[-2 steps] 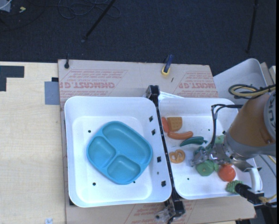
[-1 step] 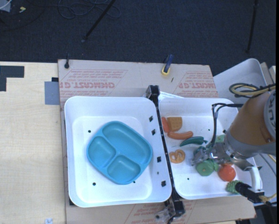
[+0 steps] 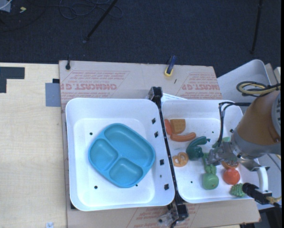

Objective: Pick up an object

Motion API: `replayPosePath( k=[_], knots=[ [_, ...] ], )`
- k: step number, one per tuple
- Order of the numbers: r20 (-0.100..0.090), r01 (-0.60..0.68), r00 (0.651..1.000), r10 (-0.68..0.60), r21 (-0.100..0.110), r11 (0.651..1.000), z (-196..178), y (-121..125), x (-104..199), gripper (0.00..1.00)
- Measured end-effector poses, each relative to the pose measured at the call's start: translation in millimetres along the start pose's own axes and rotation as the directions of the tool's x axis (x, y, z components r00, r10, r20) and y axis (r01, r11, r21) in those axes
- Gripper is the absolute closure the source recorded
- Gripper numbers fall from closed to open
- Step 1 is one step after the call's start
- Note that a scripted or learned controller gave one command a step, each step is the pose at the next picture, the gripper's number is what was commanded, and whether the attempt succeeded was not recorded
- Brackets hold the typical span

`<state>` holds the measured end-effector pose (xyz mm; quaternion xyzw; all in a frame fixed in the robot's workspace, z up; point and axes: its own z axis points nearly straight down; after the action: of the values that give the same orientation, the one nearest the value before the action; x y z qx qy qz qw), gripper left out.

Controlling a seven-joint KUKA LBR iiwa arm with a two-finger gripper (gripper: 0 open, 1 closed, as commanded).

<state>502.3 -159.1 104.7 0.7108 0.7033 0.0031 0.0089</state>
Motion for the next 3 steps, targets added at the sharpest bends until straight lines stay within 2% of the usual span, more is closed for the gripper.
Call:
replayPosePath(
  k=[1, 2, 3],
  knots=[
    [-0.008, 0.011, 1.0, -0.011, 0.015, 1.0, -61, 5, -6, 1.0],
    [-0.008, 0.012, 1.0, -0.012, 0.013, 1.0, -124, 9, -4, 1.0],
    [-0.009, 0.012, 1.0, -0.011, 0.02, 1.0, -122, 9, -4, 1.0]
  ],
)
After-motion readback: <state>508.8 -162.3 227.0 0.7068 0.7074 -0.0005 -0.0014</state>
